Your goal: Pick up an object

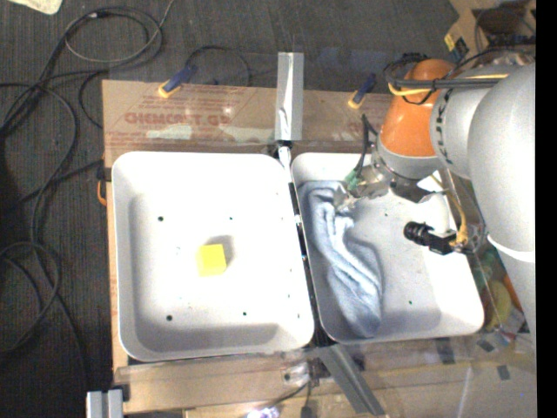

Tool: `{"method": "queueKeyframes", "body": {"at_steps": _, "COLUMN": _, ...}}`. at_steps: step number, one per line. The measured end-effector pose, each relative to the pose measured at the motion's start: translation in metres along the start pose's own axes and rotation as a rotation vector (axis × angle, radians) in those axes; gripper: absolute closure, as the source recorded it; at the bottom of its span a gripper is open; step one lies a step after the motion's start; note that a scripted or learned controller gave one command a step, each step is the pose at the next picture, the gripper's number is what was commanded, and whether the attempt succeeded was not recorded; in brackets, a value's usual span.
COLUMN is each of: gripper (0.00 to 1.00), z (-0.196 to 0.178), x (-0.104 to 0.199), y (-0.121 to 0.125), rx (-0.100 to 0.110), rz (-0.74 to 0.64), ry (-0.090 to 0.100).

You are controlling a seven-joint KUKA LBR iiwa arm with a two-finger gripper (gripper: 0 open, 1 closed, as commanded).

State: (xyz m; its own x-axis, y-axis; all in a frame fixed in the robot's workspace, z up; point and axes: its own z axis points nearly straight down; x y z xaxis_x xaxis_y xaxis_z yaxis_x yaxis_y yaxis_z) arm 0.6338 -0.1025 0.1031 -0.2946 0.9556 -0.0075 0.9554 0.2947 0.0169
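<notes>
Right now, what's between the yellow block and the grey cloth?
In the camera view, bare white floor of the left bin, then the two bins' adjoining rims, separate the yellow block from the grey cloth in the right bin.

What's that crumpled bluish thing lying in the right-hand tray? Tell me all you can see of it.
The cloth looks like a soft, pale blue-grey towel, bunched into long folds. It lies in the right bin, along that bin's left side, running from near the top wall down toward the bottom corner. Its upper end sits right by the gripper; whether the two touch is unclear.
</notes>
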Motion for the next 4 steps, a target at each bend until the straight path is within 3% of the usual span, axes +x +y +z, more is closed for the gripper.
{"method": "queueKeyframes", "body": {"at_steps": 1, "gripper": 0.0, "z": 0.0, "x": 0.0, "y": 0.0, "rx": 0.0, "rz": 0.0, "ry": 0.0}}
{"method": "queueKeyframes", "body": {"at_steps": 2, "gripper": 0.0, "z": 0.012, "x": -0.006, "y": 0.014, "rx": 0.007, "rz": 0.019, "ry": 0.003}}
{"method": "queueKeyframes", "body": {"at_steps": 3, "gripper": 1.0, "z": 0.001, "x": -0.006, "y": 0.016, "rx": 0.002, "rz": 0.018, "ry": 0.001}}
{"method": "queueKeyframes", "body": {"at_steps": 4, "gripper": 0.0, "z": 0.001, "x": -0.006, "y": 0.016, "rx": 0.002, "rz": 0.018, "ry": 0.001}}
